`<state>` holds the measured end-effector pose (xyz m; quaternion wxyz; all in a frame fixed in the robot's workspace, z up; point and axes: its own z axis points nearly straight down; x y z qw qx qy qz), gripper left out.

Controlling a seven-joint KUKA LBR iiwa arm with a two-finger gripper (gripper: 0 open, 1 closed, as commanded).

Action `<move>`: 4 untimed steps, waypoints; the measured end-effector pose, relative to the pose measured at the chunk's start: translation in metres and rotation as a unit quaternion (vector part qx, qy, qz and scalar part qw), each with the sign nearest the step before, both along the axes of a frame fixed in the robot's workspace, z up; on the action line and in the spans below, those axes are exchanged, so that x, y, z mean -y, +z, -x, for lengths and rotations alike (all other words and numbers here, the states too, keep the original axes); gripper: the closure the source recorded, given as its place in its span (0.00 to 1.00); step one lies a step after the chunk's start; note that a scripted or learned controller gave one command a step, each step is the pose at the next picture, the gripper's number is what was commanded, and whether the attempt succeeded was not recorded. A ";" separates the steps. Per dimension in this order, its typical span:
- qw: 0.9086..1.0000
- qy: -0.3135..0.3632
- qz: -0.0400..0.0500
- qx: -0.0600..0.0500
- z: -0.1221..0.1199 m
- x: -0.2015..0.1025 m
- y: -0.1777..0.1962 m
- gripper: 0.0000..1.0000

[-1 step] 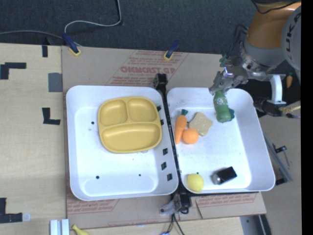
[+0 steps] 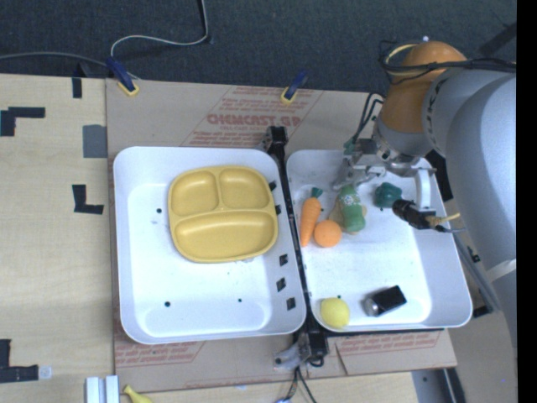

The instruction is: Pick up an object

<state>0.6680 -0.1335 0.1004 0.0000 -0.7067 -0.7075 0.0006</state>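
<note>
In the right bin [image 2: 436, 284] lie an orange carrot [image 2: 310, 219], an orange ball [image 2: 327, 234], a green toy vegetable [image 2: 351, 212] and a small teal piece [image 2: 388, 194] near the far side. A yellow lemon [image 2: 335, 312] and a black block [image 2: 384, 300] rest near the front wall. My gripper [image 2: 354, 177] hangs low at the far side of this bin, just above the green vegetable and to the left of the teal piece. I see nothing clearly held in it.
The left bin [image 2: 143, 292] holds a yellow divided plate [image 2: 223, 211]. A black divider [image 2: 285, 225] runs between the bins. The grey arm [image 2: 478, 133] covers the right bin's far right corner, and cables hang beside the wrist.
</note>
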 end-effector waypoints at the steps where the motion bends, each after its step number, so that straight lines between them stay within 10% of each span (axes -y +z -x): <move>1: 1.000 0.000 0.000 0.003 0.017 -0.035 -0.014 0.00; 3: 1.000 -0.001 -0.001 0.001 0.165 -0.037 -0.014 0.00; 4: 1.000 0.000 0.000 0.002 0.081 -0.040 -0.015 0.00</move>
